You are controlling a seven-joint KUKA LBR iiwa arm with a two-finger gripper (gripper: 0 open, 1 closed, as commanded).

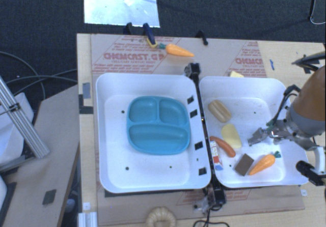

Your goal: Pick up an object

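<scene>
A: So, where's the hand (260, 136)?
B: Over the right bin (265, 91), just above the toy carrot (263, 164). Can't tell whether it's wide or narrow from this angle.
A: Holding anything?
B: Nothing visible between the tips. The carrot lies on the bin floor beside a brown block (244, 164).
A: Rest of that bin?
B: Hot dog bun (219, 110), yellow piece (231, 136), red sausage (223, 146).
A: Left bin (109, 119)?
B: Blue divided plate (156, 124). Second carrot (177, 50) out on the desk (214, 58), behind the bins.
</scene>
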